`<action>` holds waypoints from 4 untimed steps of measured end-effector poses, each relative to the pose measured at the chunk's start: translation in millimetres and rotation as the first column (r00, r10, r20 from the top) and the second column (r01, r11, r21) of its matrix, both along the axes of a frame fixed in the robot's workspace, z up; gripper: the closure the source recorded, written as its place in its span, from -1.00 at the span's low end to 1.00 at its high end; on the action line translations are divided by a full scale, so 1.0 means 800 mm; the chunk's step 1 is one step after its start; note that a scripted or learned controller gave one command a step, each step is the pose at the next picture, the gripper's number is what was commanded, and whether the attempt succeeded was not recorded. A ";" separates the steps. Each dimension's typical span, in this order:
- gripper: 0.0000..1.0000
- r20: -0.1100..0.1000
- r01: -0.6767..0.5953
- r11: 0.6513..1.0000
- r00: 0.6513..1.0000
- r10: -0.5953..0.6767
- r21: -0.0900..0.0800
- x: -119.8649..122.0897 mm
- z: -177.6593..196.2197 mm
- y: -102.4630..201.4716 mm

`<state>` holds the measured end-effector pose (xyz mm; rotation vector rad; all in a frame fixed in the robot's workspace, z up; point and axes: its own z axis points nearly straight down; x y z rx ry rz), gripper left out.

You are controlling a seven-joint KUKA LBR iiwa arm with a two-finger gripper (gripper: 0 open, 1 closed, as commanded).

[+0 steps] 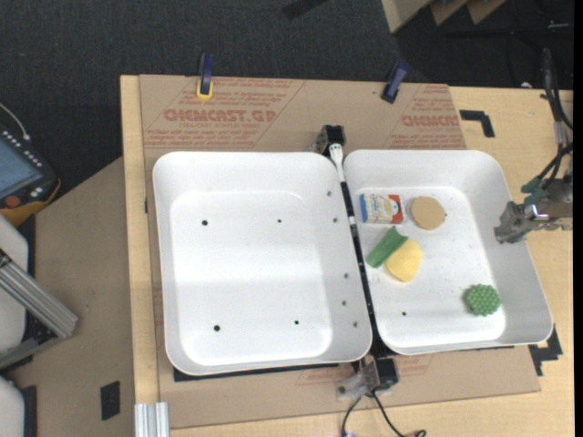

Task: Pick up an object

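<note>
Gripper (pixel 515 224) at the right rim of the right bin (pixel 519 289), grey and small in the view; whether it stands apart or together cannot be told, and nothing shows held in it. Contents of the right bin, near to far: green knobbly ball (pixel 482 299), toward the near right corner, alone and the closest item to the gripper; yellow lemon-shaped piece (pixel 406 261), near the left wall, touching a green stick-shaped piece (pixel 383 248) that lies slantwise beside it; tan round disc (pixel 428 213), toward the far edge; small white carton with blue and red print (pixel 382 208), just left of the disc. Left bin (pixel 182 335): white, beside the right bin. Step in hand, by judgement: approach, no item yet picked. Next move calls for travel inward over one item, likely the green ball, then a descent squarely above it.
</note>
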<state>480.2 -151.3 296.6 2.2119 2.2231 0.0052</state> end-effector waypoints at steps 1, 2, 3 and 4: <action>1.00 0.002 -0.005 1.000 1.000 0.005 0.002 0.001 0.062 0.098; 1.00 0.008 -0.006 1.000 1.000 0.006 0.004 0.000 0.184 0.204; 1.00 -0.024 0.004 1.000 1.000 -0.004 0.001 -0.005 -0.079 0.242; 1.00 -0.014 0.015 1.000 1.000 -0.015 0.000 -0.003 -0.144 0.133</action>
